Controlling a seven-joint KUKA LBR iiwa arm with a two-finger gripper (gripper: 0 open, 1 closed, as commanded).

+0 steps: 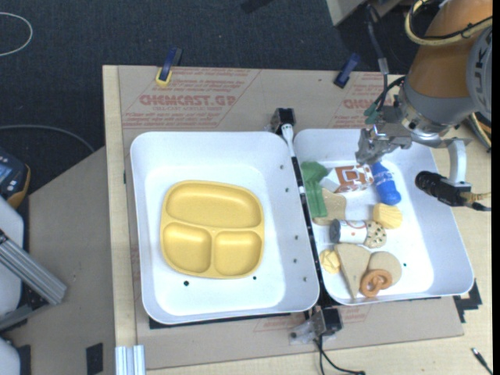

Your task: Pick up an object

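Observation:
My gripper [369, 154] hangs over the back of the right bin [445, 241], just above a blue bottle-like toy [384, 185] and an orange-and-white patterned card [354, 177]. Nothing shows between its fingers. In the same bin, toward the front, lie a green piece [315, 186], a tan piece [335, 205], a yellow chunk [388, 216], a small grey and white item [348, 230], a die-like cube [376, 236], a tan slab [356, 262] and a pretzel [376, 281] on a round cookie.
The left bin [148, 209] holds a yellow divided plate [211, 227]. A black divider strip [301, 209] runs between the bins. Clamps [166, 65] sit at the board's back edge.

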